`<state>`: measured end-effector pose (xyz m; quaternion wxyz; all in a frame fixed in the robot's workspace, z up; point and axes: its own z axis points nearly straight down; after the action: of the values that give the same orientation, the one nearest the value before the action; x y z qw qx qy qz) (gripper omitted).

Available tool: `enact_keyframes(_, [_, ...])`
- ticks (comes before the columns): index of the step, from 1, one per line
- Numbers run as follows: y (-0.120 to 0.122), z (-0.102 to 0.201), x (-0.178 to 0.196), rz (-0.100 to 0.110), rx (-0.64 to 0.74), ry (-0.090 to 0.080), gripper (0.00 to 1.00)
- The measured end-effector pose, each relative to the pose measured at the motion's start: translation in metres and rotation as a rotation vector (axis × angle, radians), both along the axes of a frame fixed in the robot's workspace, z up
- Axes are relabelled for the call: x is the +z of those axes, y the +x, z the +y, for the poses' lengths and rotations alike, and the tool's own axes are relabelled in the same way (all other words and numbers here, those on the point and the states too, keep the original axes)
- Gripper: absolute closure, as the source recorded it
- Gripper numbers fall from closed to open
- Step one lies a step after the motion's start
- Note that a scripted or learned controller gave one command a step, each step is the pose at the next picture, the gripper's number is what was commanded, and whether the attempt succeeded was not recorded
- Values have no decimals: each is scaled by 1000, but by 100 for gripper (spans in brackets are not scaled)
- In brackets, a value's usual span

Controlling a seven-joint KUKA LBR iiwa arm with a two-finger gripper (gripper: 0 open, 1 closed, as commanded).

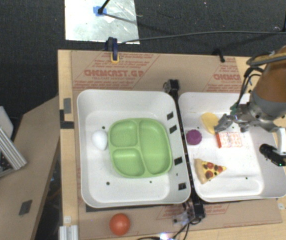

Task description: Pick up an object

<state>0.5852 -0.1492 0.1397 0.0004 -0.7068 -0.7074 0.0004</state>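
my hand hung low over the right bin, near its far edge, between the yellow piece and the red-and-white packet. my own wrist hid the fingers, so i could not tell whether they were parted or closed. the purple ball sat by the bin's left wall, the pizza slice toward its near edge.

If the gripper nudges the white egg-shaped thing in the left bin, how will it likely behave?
The white egg looks smooth and rounded, so it would probably roll away. It lies beside the green divided plate, which might stop it on that side. Its smooth surface may slip between fingers.
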Motion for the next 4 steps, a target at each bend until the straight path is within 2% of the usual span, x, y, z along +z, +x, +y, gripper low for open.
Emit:
enact_keyframes(1, [2,0,-48,-7,1,-3,0])
enact_keyframes(2, [5,-2,-33,-17,0,-6,100])
enact_keyframes(3, [-3,-1,19,-6,0,-1,100])
enact_keyframes(4, [2,-6,64,-8,3,-2,100])
